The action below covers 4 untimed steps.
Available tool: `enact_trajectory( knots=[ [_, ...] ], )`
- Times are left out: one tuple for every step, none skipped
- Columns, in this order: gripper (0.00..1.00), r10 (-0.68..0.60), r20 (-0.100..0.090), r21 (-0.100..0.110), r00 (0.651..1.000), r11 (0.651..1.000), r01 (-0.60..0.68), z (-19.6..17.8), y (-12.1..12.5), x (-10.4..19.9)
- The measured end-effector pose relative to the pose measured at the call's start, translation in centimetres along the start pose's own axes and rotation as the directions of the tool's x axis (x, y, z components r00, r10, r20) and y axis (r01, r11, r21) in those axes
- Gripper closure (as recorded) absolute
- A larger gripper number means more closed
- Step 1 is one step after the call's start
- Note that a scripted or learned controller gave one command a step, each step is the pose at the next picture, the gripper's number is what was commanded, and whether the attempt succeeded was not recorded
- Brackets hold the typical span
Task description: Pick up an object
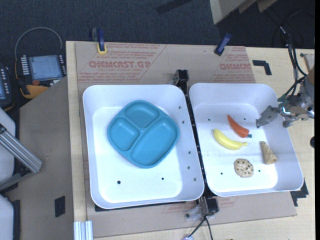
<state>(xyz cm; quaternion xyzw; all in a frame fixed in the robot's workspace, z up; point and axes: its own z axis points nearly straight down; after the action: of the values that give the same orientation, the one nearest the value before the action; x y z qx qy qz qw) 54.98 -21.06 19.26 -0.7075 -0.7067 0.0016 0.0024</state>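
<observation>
The arm comes in from the right and most of it is cut off by the picture's edge; what I can see is the wrist and the pincer [267,116], which is above the right rim of the right bin. One grey finger [265,117] points to the left and down over the bin. The rest of the pincer is dark and mixed with cables, so I cannot tell if it is wide or narrow. Nothing can be seen between its fingers.

The surface [150,59] carries two white bins. The left bin [95,149] holds one blue divided plate [143,133] with three compartments, lying a little turned.

The right bin [220,96] holds four small things. One yellow banana [229,140] lies near the middle. One red-orange pepper [238,126] lies just above it, nearly touching, and it is the thing closest to the pincer, to the left and a little below the finger tip. One tan piece [269,153], maybe bread, lies below the pincer near the right wall; its kind is hard to make out. One round cookie [243,168] lies lower, between the banana and the front wall.
</observation>
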Motion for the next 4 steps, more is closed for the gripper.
enact_trajectory(
  knots=[
    [0.00,-0.001,0.001,-0.005,1.000,1.000,0.001,-0.2,0.2,0.0],
    [0.00,-0.001,0.001,-0.004,1.000,1.000,0.001,5.4,-0.4,-0.5],
    [0.00,-0.001,-0.002,0.001,1.000,1.000,0.001,10.7,-0.5,-0.3],
    [1.00,-0.001,0.001,-0.007,1.000,1.000,0.001,9.4,-0.3,-0.4]
  ],
)
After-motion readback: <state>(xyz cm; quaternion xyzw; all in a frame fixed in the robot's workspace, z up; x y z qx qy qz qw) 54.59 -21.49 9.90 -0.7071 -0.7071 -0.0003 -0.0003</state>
